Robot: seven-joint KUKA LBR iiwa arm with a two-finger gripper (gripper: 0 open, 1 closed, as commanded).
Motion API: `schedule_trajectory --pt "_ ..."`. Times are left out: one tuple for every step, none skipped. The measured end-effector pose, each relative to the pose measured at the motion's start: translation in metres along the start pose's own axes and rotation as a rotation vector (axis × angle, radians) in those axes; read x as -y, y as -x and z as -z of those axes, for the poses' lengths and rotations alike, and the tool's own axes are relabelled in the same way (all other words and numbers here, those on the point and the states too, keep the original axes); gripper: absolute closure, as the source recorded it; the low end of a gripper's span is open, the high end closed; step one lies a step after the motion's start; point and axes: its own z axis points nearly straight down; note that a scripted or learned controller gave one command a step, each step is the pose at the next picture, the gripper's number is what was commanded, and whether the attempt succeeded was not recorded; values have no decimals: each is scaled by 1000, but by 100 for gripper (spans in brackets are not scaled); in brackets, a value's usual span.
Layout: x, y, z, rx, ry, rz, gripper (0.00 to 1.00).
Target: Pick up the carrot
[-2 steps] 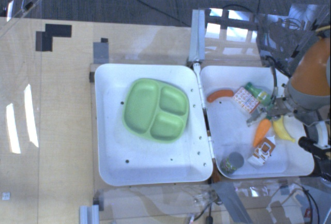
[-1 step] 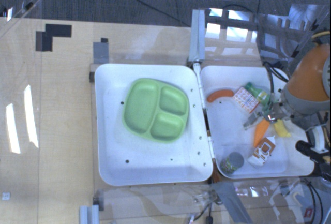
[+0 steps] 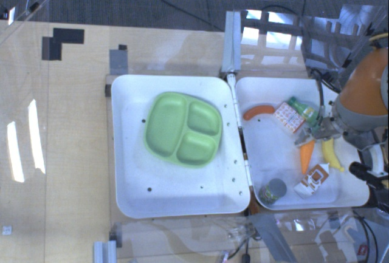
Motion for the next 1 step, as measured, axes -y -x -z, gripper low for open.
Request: schedule_trajectory --pt "-22 -35 86 4 -12 -240 100"
